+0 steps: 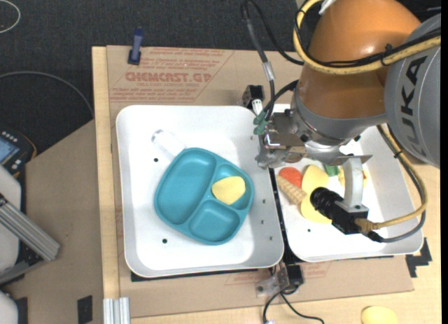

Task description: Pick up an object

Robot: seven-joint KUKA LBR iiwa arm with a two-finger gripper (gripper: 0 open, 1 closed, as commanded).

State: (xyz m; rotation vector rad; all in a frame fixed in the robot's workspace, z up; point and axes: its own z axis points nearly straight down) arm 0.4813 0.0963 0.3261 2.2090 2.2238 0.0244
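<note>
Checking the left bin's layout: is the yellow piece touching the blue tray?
Touching. Camera view shows the yellow piece resting inside the blue tray, in its right compartment.

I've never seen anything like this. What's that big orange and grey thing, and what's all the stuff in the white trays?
That is a robot arm, seen from one camera fixed above the bench, looking down at a slant. The arm reaches in from the right and hangs over the right bin. Its job is to pick up an object. The left bin holds a blue divided plate with a pale yellow piece lying in one compartment. The right bin holds small toy foods, among them a red piece and a yellow piece. The arm's wrist blocks its tool from view here, so I cannot tell whether anything is held.
</note>
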